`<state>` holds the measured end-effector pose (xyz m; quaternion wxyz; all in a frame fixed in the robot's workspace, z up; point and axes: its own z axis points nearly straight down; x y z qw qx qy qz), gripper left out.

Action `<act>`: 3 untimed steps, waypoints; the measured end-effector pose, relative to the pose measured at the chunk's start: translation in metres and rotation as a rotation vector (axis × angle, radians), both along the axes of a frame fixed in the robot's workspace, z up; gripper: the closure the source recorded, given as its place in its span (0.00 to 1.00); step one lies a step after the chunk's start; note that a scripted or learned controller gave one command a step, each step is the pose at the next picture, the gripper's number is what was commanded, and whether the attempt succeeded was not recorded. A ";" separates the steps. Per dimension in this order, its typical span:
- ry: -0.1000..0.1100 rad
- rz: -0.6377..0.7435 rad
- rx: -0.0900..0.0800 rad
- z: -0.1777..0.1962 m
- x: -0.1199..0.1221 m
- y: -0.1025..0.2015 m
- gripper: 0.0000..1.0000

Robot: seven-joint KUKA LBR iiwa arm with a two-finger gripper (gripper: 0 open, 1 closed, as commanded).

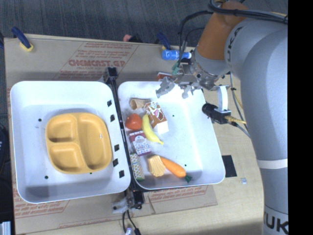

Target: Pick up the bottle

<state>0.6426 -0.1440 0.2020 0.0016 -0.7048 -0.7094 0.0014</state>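
Starting at the left, the left bin [19, 131] holds a yellow divided plate [78, 142] lying flat on the bin floor. A blue clamp [23, 39] grips the far left edge of the worktop [234, 190]. The right bin [195, 131] carries a cluster along its left half: a tomato [133, 121], a banana [150, 130], a small carton [157, 115], a red-and-white packet [140, 143], a ridged yellow piece [156, 165] and a carrot [173, 167]. The bottle [137, 169] is hard to make out: it reads as a slim item with a mottled green label, lying flat against the bin's left wall at the near corner, beside the ridged piece; its cap and ends are not clear. The claw [176, 89] hangs over the far rim of the right bin, well apart from the bottle, its fingers [165, 87] spread with nothing between them. The arm's lower body is cut off at the right.
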 end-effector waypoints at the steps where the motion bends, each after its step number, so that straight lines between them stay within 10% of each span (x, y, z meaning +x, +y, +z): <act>1: 0.002 0.005 0.001 0.010 0.000 0.001 1.00; 3: 0.000 0.021 0.000 0.007 -0.143 -0.028 1.00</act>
